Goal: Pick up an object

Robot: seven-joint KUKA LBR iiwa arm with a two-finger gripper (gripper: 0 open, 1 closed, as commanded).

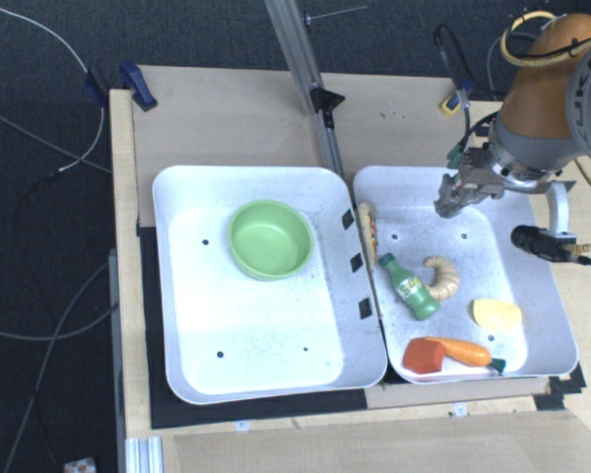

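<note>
My gripper hangs over the far part of the right bin, with nothing visible between its fingers. Below it in that bin lie a green bottle, a curled tan piece, a pale yellow piece, an orange carrot and a red block. A long tan stick lies along the bin's left wall. A green bowl sits in the left bin.
A metal pole slants up from between the bins at the back. Blue clamps sit at the bench's far corners. The bench edge runs along the front.
</note>
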